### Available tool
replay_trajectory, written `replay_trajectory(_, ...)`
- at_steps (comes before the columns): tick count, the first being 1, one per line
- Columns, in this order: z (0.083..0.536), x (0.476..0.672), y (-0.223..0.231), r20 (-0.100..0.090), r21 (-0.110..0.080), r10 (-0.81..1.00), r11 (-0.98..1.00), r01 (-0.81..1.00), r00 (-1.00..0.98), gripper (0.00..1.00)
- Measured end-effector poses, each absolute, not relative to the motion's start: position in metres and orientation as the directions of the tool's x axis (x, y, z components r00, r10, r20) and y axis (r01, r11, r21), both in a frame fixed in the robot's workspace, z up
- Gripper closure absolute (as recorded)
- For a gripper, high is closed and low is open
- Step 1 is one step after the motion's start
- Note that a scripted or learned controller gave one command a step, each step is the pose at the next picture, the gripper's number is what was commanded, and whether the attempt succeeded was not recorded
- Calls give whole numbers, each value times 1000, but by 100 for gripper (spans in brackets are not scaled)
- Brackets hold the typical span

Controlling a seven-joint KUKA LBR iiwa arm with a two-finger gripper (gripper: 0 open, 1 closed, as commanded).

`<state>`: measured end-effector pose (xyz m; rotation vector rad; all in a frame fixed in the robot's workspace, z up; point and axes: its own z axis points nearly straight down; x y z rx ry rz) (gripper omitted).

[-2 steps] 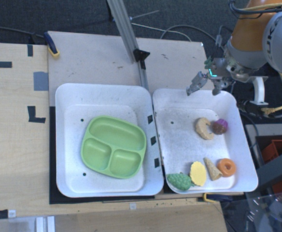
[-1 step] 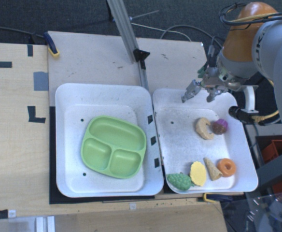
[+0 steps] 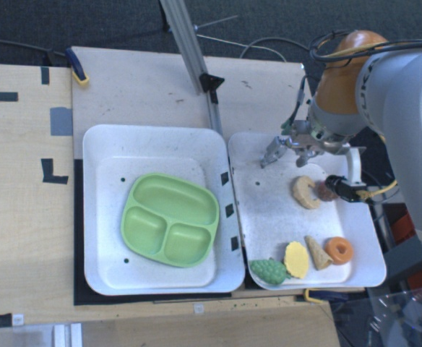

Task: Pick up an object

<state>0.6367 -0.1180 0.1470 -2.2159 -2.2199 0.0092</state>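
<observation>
The arm (image 3: 370, 85) reaches in over the right bin's (image 3: 254, 215) far edge, gripper (image 3: 287, 152) low, fingers spread apart and holding nothing, clear of the bagel (image 3: 306, 192).

On the worktop (image 3: 146, 92) two bins sit side by side. The left bin (image 3: 102, 194) holds a divided plate (image 3: 170, 220). In the right bin (image 3: 258, 215) a bagel (image 3: 306, 192) lies mid-bin; along its near edge (left to right) lie broccoli (image 3: 269, 271), a chip (image 3: 295, 259), a wedge (image 3: 316, 252), a doughnut (image 3: 338, 250).
</observation>
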Motion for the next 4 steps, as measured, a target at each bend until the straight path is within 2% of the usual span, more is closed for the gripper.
replay_trajectory(1,92,635,-117,-1,-7,1000,2,1000,-2,0)
replay_trajectory(2,106,637,-116,0,-2,1000,4,1000,-4,100)
replay_trajectory(3,160,646,-111,0,4,1000,2,1000,-2,100)
replay_trajectory(4,202,646,-108,0,3,1000,2,1000,-2,100)
